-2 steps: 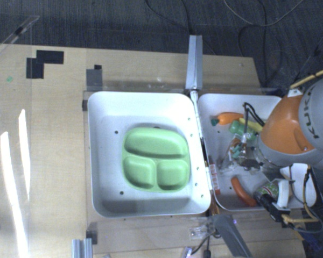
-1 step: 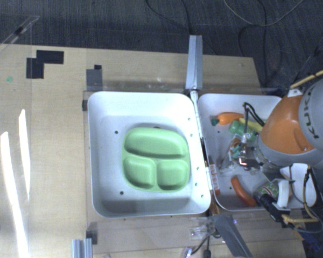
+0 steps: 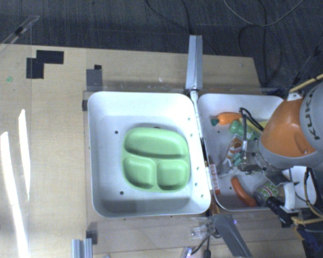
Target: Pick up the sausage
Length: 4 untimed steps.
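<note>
Reddish-orange sausage (image 3: pixel 243 191) is seen lying in the right bin (image 3: pixel 222 202), near its front wall, angled from upper left to lower right. Its lower end is met by a dark greenish object (image 3: pixel 268 190), possibly a small bottle, though the view is too cluttered to be sure. Just above the sausage the gripper (image 3: pixel 241 161) is seen, low over the bin's middle, amid mixed small items; whether its fingers are spread or clenched cannot be told, and nothing is clearly seen between them. The sausage is apart from the gripper, just below it in the view. Further back in the same bin an orange carrot-like piece (image 3: pixel 227 118) is placed beside a green item (image 3: pixel 236 127). The grey arm with its orange band (image 3: pixel 285 129) is seen covering the bin's right side. The left bin (image 3: pixel 99 144) is set touching the right one and holds a light green divided tray (image 3: pixel 156 158) with three compartments. Both bins are borne by the pale wooden desk (image 3: pixel 43 160); black cables (image 3: pixel 172 9) are seen on the dark floor behind.
</note>
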Each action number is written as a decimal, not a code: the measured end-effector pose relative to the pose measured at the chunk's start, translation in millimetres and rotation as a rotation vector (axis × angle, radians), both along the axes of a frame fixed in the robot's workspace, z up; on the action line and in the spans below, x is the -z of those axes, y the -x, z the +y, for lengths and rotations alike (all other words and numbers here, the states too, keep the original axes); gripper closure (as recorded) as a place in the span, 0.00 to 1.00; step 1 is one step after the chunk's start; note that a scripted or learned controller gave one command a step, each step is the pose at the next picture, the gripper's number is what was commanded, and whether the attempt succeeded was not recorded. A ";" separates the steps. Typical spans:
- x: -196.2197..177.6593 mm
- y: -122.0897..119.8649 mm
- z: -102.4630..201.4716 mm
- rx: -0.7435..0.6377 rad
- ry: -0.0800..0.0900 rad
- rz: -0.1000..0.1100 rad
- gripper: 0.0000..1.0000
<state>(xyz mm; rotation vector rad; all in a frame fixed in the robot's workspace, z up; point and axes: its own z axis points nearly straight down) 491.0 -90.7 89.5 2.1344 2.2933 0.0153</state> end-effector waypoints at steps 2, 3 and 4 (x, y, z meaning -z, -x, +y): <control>0.0 -0.4 -51.8 -0.339 0.009 -0.002 0.00; -12.1 -3.7 -50.2 -0.340 0.009 -0.010 1.00; -35.7 2.4 -48.9 -0.075 0.004 0.007 1.00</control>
